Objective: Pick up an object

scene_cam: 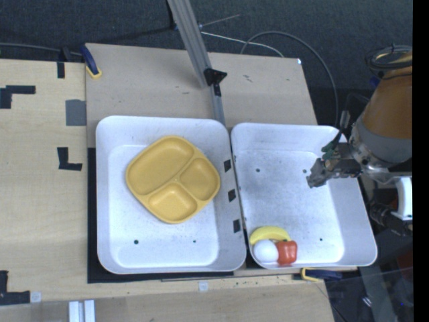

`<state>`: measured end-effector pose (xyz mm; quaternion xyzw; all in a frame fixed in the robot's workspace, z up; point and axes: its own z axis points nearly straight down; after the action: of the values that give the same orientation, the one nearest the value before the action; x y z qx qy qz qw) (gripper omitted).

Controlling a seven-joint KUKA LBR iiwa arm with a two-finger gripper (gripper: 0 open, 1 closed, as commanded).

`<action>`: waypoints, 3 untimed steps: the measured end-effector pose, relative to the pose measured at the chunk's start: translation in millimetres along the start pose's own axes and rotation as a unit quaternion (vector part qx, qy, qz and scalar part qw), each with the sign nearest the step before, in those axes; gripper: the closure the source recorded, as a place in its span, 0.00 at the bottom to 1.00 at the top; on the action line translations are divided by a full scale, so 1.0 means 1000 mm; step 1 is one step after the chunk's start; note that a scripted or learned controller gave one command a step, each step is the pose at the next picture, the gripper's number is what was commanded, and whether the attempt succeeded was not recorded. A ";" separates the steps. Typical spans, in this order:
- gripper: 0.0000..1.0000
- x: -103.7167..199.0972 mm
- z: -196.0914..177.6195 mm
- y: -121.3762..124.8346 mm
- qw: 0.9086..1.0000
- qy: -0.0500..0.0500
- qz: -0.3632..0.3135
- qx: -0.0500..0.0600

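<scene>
Light falls evenly and fairly bright from above, with no hard glare. The two white bins [167, 253] read pale bluish, a cool cast. Shadows are soft and short: a faint one sits under the yellow divided plate [173, 178], far to the left of the gripper [320, 174]. The gripper itself is dark and slightly blurred, its detail lost. The whole frame is soft and low in resolution.

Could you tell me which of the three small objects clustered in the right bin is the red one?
The red object, rightmost in the cluster; the white ball sits left of it, the yellow piece behind.
</scene>
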<state>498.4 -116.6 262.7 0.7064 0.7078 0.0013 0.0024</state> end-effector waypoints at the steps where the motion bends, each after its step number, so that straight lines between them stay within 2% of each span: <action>1: 1.00 0.054 -0.002 -0.007 1.000 0.002 -0.002 0.003; 2: 1.00 0.111 -0.004 -0.007 1.000 0.002 -0.003 0.003; 3: 1.00 0.161 0.005 0.003 1.000 0.001 -0.002 0.004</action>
<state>501.2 44.7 257.4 0.7048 0.7094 -0.0007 -0.0011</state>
